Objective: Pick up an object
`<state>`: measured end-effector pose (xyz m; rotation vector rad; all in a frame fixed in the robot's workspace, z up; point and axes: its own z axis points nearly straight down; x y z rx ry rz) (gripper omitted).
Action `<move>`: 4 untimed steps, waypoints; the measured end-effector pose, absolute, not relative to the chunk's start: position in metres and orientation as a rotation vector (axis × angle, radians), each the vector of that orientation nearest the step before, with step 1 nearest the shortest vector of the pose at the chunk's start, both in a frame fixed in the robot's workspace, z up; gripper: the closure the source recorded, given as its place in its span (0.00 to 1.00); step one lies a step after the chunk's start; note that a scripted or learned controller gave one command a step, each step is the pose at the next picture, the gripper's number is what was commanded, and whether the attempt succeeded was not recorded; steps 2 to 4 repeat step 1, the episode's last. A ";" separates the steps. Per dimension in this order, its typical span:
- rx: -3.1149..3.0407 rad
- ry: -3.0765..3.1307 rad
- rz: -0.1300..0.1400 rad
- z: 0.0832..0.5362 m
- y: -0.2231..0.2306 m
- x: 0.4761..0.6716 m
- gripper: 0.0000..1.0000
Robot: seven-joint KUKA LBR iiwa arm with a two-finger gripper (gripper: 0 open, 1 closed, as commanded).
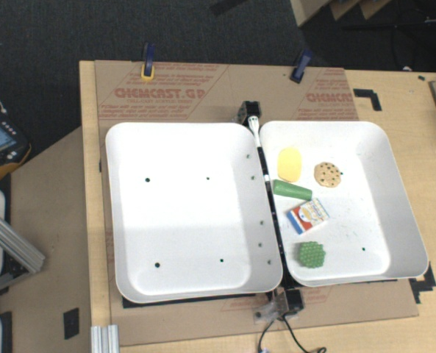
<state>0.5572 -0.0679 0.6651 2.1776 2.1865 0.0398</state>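
At the bottom of the frame, the right white plastic bin [394, 197] holds every object, all clustered along its left side. Lowest lies a bumpy round green ball [312, 254]. Just above it sits a small red, white and blue carton [306, 215], tilted. Higher up, a green cylinder [292, 190] lies near the dividing edge, a soft yellow block [290, 164] above it. A round speckled tan cookie [327, 173] rests to the right. The left white bin [129, 219] fills centre-left.
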 end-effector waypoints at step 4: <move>2.179 2.187 0.039 0.665 -0.068 0.557 0.00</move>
